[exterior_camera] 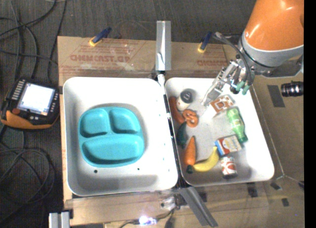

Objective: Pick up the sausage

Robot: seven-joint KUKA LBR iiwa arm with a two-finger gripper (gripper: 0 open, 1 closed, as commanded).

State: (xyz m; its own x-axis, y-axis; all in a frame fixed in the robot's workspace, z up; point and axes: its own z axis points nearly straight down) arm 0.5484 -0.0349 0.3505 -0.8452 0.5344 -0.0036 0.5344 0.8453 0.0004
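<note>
The sausage (173, 107) lies along the right bin's (266, 165) left wall, touching the pretzel (190, 118). The end effector (211, 95), released and empty, hovers upper right. Approach left, fingers straddling the sausage crosswise.

Brown bench (123, 57) with two white bins side by side: left bin (71, 123), right bin (259, 158).

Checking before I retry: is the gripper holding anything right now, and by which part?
Nothing is held. The gripper hangs open above the right bin, with no item between its fingers. The sausage lies by the bin's left wall, untouched.
</note>
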